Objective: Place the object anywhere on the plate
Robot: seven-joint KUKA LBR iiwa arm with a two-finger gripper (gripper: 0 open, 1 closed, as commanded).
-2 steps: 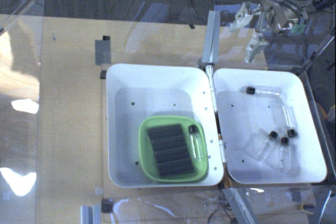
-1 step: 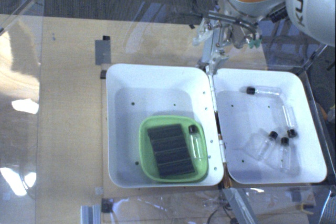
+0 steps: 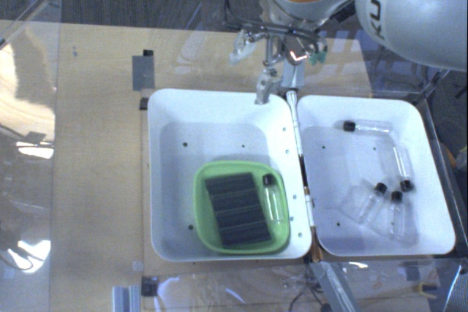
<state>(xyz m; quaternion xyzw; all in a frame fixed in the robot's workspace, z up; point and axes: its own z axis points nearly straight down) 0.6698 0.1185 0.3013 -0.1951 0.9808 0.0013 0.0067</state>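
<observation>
Just the one overhead camera view here. The green plate (image 3: 200, 195) sits in the front half of the left bin (image 3: 167, 157), with a dark ridged block (image 3: 235, 210) taking up most of its middle. A clear vial with a black cap (image 3: 273, 198) lies on the plate's right side, lengthwise between the block and the raised rim, cap pointing to the back. So the object looks to me like it's already on the plate, and I'd call the placing basically done. The gripper (image 3: 273, 84) hangs over the back rim of the left bin, right by the wall the two bins share. Honestly I can't tell whether it's open or closed from this angle, because it's a small blurry bit under the orange wrist. The vial is well apart from it, toward the front of the bin and roughly in line with it. If the step now is just clearing out, I'd go straight up and away and keep clear of the bin rim. That vial is round and could roll if anything gets bumped, though the rim and block should pen it in. Over in the right bin (image 3: 428, 157) there are a few more capped vials (image 3: 367, 127), some of them bunched together near the front.
</observation>
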